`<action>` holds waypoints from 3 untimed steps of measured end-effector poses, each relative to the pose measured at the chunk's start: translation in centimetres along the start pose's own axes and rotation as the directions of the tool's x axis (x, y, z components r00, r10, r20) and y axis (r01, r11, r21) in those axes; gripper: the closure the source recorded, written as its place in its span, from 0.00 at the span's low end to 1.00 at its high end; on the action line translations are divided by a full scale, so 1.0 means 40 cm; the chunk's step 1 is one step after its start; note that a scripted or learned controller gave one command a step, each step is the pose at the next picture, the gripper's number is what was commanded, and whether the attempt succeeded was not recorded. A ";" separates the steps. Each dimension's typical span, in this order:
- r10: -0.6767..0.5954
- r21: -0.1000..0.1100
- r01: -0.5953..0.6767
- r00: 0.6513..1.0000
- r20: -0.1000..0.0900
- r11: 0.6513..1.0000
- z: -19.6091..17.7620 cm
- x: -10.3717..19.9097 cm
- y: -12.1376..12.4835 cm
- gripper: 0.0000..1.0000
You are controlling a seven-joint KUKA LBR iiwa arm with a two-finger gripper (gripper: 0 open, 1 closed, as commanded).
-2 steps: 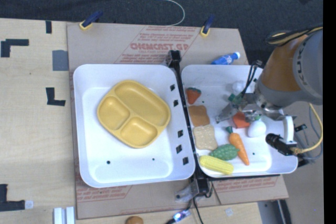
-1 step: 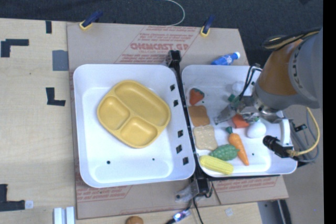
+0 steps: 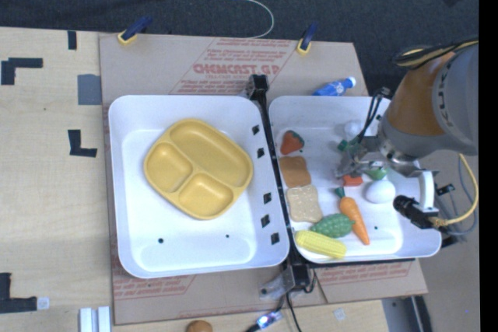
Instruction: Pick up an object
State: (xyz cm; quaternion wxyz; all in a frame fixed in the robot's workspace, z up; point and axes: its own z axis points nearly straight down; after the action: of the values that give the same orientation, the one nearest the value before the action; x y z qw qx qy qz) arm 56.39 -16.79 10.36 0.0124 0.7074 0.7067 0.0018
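The right bin (image 3: 412,245) holds several toy foods: a red strawberry (image 3: 292,141), a brown bread slice (image 3: 295,170), a pale cracker (image 3: 304,203), a green vegetable (image 3: 333,226), a yellow corn cob (image 3: 320,245), an orange carrot (image 3: 355,218) and a white egg (image 3: 380,190). My gripper (image 3: 354,165) hangs low in this bin's right half. It is just above a small red piece (image 3: 352,180) and left of the egg. The arm hides part of the bin's right side.
In the left bin (image 3: 124,190) lies a yellow divided plate (image 3: 198,167). A blue-and-white bottle (image 3: 336,87) rests outside the right bin's far edge. A black divider (image 3: 268,159) separates the bins. Cables hang off the arm at the right.
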 end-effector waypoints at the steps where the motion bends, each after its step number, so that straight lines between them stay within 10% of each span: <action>1: -0.003 0.016 0.003 1.000 -0.014 1.000 -0.159 0.002 0.010 1.00; 3: -0.008 0.021 0.008 1.000 -0.017 1.000 -0.307 0.136 0.037 1.00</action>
State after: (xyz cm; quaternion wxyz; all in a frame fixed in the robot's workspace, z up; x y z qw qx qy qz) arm 57.62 -11.16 22.59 -0.0010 0.7047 0.7096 0.0004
